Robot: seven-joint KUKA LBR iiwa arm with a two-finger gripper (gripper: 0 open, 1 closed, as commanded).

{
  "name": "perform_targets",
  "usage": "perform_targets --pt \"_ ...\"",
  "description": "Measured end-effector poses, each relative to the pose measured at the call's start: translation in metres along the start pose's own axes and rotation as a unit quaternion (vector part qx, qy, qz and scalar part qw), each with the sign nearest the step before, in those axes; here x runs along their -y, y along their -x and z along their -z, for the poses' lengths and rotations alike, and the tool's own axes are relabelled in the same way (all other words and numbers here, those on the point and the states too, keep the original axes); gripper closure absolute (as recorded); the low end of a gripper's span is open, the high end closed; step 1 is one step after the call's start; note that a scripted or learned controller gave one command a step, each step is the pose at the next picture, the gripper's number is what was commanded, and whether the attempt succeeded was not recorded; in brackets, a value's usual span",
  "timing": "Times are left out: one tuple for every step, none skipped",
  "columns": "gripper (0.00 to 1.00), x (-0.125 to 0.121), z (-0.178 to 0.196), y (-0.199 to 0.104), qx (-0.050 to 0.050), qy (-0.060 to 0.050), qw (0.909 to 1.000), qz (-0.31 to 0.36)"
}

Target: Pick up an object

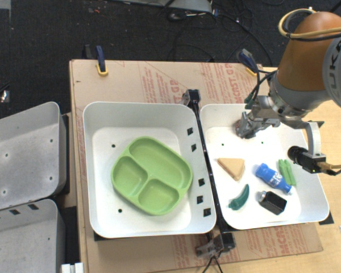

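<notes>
There is one camera, fixed high above the bench and tilted down at it, so the far edge sits toward the top of the picture and the near edge toward the bottom. It stands well back: both white bins fit whole, the left bin in the middle and the right bin toward the right side, with dark floor and cables beyond the bench at the top. The arm comes in from the right, its upper part cut off by the picture's edge. At lower left, more white trays run out of the picture.
</notes>
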State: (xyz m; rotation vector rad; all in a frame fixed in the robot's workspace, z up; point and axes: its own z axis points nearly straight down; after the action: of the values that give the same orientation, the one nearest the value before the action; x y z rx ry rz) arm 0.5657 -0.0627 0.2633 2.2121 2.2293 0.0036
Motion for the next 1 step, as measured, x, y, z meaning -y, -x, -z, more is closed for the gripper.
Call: perform_targets --pt "1.0 -0.0215 0.0015 -0.0558 0.0 0.0 1.0 0.001"
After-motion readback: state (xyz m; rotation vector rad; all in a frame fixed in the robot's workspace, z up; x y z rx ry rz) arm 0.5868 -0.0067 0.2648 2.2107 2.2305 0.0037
